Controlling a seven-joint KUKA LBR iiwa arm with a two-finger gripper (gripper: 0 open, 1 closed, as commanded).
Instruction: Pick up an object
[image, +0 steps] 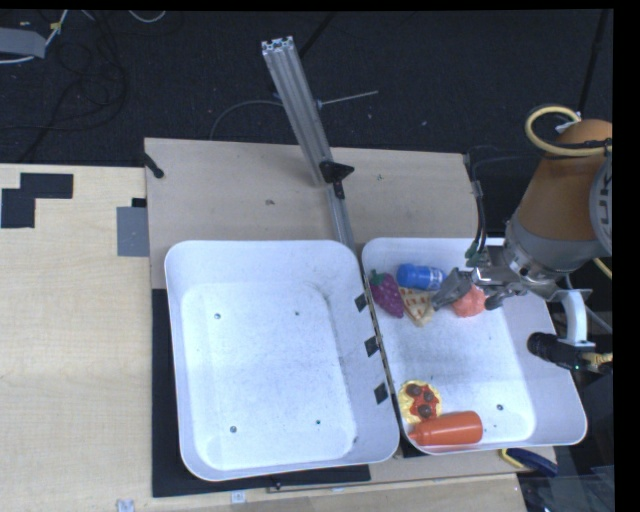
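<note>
The two-finger gripper (466, 288) is low in the right white bin (505, 375), near its far edge. Its dark fingers point to the left of the view, and a small reddish-orange rounded object (470, 303) is just under and beside them. The fingers seem to touch this object, but from this angle I cannot tell if they are apart or closed, or if the object is really between them.

The grey arm with the orange band (565, 200) comes in from the right side and bends down over the far right corner of the bin, so the wrist is tilted toward the bin's middle.

Just left of the gripper there is a blue can-shaped object (419, 276) lying on its side, a yellowish wedge-shaped piece (417, 304) next to it, and a dark purple bunch like grapes (387, 295) close to the divider between the bins. At the near edge of the same bin lie a long orange-red sausage-shaped object (447, 429) and, touching it, a yellow piece with dark spots (419, 398). The left white bin (265, 360) stands beside it on the bench (80, 330).
</note>
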